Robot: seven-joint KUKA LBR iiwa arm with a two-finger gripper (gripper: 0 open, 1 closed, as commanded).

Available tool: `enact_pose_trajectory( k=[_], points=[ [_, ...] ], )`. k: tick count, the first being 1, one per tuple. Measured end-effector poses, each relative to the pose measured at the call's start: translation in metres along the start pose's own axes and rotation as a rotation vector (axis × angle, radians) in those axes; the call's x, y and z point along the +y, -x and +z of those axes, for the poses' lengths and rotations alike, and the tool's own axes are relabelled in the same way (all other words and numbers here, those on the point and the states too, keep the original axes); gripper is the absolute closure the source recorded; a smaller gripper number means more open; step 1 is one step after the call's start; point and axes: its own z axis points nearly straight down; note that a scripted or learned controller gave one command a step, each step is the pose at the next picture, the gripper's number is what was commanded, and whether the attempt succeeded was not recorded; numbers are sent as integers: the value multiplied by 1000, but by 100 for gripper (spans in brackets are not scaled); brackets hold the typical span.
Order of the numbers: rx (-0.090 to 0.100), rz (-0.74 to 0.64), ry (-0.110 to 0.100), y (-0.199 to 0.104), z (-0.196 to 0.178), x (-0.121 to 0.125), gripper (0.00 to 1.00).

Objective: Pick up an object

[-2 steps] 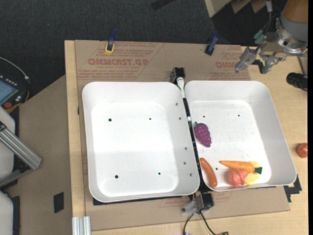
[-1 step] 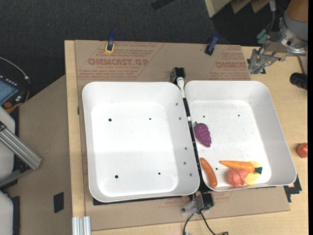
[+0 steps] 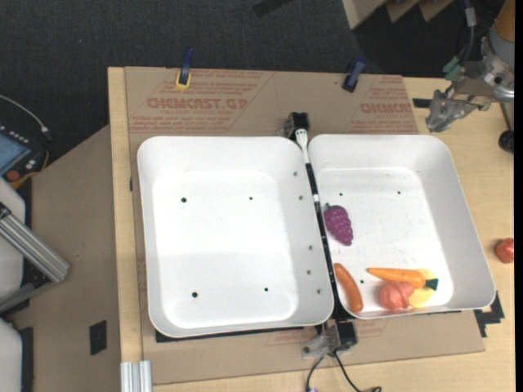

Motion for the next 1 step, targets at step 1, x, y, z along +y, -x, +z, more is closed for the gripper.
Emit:
enact_pose_trajectory(
  k=[1],
  points=[
    [1, 0, -1, -4, -37, -46, 100]
  ],
)
